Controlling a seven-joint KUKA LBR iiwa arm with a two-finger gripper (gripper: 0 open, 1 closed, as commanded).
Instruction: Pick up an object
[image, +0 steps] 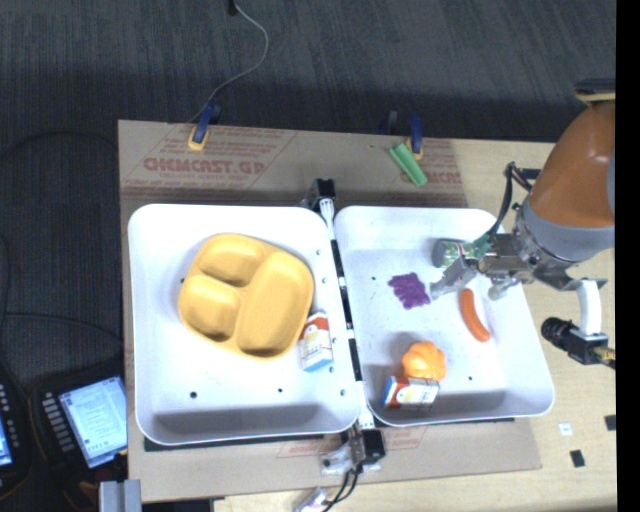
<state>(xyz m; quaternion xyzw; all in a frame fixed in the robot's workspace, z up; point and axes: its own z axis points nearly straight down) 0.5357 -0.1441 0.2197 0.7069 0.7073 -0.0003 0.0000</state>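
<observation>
Orange and slim, the sausage-shaped toy (474, 315) lies aslant in the right bin (520, 400), just beside the pincer (452, 272) on its near side. A purple cluster (408, 289) sits just left of the pincer, and nearer the bin's front edge an orange fruit toy (424, 359) rests against a small carton (411, 394). The left bin (160, 400) carries a big yellow moulded piece (244, 293) and a small bottle (316, 341) at its right wall.

The arm (575, 190) reaches in from the right, with the pincer low over the far middle of the right bin. Whether it is open or closed I cannot tell; nothing is seen gripped between its tips.

To do this step well, I judge the purple cluster or the orange sausage toy the best targets, both being close by and clear of neighbours. For the sausage toy, the pincer should turn to span its narrow width, not its length, and centre over its middle so it does not swing. Descent should be straight, since a glancing touch would likely roll it toward the bin's right wall.
</observation>
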